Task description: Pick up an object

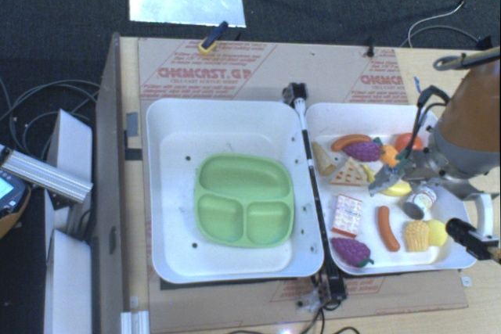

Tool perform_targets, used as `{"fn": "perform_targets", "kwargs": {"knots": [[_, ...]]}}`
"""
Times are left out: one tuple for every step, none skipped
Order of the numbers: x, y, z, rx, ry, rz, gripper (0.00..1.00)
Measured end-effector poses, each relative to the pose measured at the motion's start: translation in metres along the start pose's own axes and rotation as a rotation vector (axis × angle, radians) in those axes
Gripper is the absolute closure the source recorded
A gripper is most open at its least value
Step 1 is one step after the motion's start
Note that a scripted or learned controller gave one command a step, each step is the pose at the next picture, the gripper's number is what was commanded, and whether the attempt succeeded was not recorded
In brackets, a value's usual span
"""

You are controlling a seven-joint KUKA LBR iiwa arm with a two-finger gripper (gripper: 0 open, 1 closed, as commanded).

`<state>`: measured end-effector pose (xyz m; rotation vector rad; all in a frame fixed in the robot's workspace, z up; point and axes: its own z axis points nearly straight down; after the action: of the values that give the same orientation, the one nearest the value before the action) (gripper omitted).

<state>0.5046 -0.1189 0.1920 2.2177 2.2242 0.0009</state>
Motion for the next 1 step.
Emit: {"fn": "perform_targets", "kwargs": {"knots": [[-0.0472,0.0340,-0.0401,-0.003,-0.002,0.002,0.00]]}}
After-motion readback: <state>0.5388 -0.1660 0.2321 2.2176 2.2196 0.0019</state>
